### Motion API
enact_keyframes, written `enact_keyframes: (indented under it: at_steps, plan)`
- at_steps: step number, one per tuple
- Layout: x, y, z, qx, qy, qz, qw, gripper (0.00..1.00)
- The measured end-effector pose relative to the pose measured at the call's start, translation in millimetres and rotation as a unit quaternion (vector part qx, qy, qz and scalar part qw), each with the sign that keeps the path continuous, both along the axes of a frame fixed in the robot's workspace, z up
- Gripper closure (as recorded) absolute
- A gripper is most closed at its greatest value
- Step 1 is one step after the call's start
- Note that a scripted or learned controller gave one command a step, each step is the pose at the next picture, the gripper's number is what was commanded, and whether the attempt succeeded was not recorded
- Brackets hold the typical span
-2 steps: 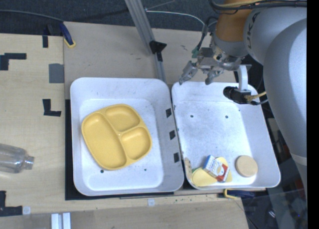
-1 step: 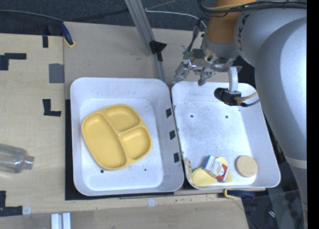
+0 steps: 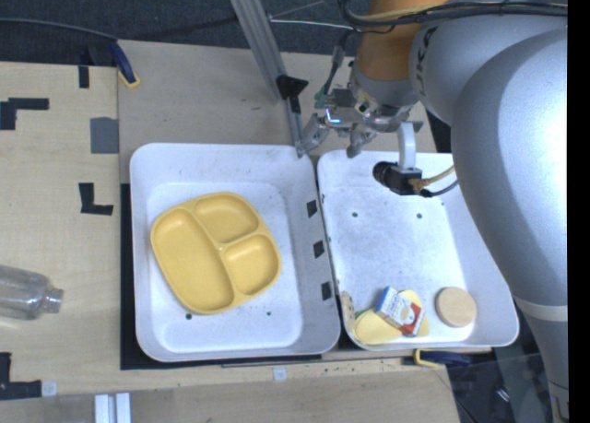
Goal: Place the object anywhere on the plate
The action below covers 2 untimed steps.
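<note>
Nearest us, along the right bin's [image 3: 479, 255] front edge, we see a small red-and-white carton [image 3: 400, 309] on a yellow piece [image 3: 373, 327] beside a tan disc [image 3: 455, 306], well apart from the yellow divided plate [image 3: 215, 251] in the left bin [image 3: 147, 228]. At the far rims, the gripper [image 3: 337, 134] hangs with fingers parted, holding nothing. A clear bottle [image 3: 26, 292] lies on the wooden bench [image 3: 55, 209] far left.

Yellow plate [image 3: 215, 251] in left bin [image 3: 143, 228] — pincer [image 3: 338, 138] above right bin's [image 3: 479, 264] far edge.
</note>
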<state>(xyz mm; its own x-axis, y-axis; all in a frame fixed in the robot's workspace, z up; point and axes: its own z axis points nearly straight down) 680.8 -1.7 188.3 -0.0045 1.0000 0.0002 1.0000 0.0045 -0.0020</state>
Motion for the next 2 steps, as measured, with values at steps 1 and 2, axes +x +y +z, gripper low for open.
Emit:
enact_keyframes:
  at_steps: [1, 2]
  plan:
    - [0.0, 19.7, 0.1, 0.0000, 0.000, -0.001, 1.0000, 0.00]
    - [-0.1, 9.1, -0.1, -0.0005, 0.000, -0.001, 1.0000, 0.00]
